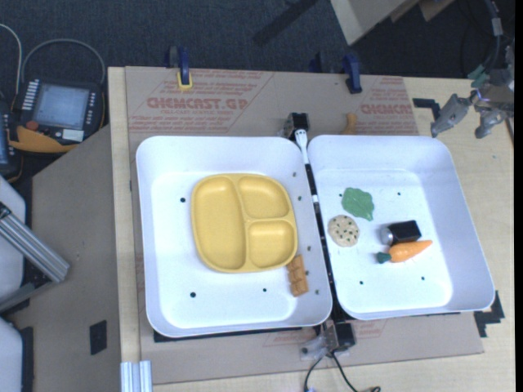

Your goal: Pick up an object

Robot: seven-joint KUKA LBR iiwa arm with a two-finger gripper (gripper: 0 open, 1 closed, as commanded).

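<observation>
Brown worktop (245, 96) under two white bins. We see a yellow plate (243, 221) in the left bin (163, 284) — then a cookie (344, 230), green leaf (358, 202), black block (403, 231) and carrot (405, 251) in the right bin (458, 219). Our tool (462, 114) waits past the far right corner, spread wide — the carrot lies down-left, pointing sideways.

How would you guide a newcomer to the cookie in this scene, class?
Find the right bin, the one without the yellow tray. Near its left wall lies the cookie, just below the green leaf. It is the only round, pale disc with dark specks; the carrot and black block sit further right.
</observation>
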